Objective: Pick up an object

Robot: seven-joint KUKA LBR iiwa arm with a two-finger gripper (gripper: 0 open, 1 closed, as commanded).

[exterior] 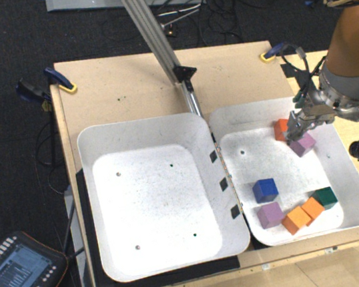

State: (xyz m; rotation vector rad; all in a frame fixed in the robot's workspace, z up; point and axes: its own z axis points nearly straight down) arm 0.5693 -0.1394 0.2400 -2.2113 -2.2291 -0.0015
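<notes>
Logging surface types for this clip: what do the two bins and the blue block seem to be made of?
The bins look like thin moulded plastic, white with dark speckling: rounded corners, raised rims, soft sheen. The blue block looks like matte painted wood or foam, with flat faces, crisp edges and no glare; the view cannot settle which.

My gripper (299,130) is hanging over the right bin (345,167), touching a purple block (303,144), with an orange block (281,129) just beside it.
</notes>
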